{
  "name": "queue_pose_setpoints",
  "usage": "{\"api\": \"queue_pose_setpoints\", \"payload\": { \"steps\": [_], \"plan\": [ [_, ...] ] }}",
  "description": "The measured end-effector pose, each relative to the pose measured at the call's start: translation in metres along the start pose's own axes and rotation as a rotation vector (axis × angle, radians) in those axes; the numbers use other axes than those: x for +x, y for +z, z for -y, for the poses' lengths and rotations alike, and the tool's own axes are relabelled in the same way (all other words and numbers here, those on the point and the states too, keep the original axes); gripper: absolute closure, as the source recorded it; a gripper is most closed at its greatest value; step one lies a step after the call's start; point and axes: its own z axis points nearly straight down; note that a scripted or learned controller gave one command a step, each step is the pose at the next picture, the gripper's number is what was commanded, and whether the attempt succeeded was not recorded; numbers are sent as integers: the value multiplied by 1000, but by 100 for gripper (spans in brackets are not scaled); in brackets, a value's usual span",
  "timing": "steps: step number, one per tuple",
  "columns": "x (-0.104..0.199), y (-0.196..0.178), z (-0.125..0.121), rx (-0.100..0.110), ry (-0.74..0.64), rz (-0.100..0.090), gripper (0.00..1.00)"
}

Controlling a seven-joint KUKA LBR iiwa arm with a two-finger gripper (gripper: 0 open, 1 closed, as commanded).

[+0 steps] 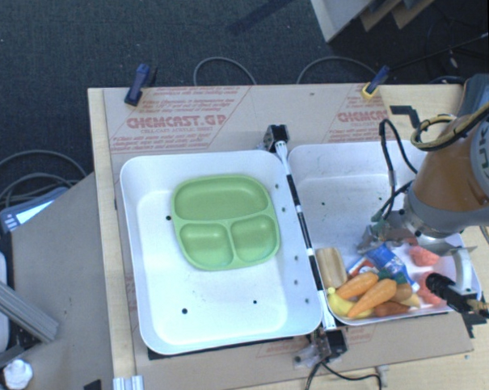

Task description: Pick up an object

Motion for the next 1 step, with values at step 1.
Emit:
{"api": "queue_pose_setpoints", "payload": {
  "steps": [1],
  "plan": [
    [48,-90,-46,1,-2,-2,100]
  ]
}}
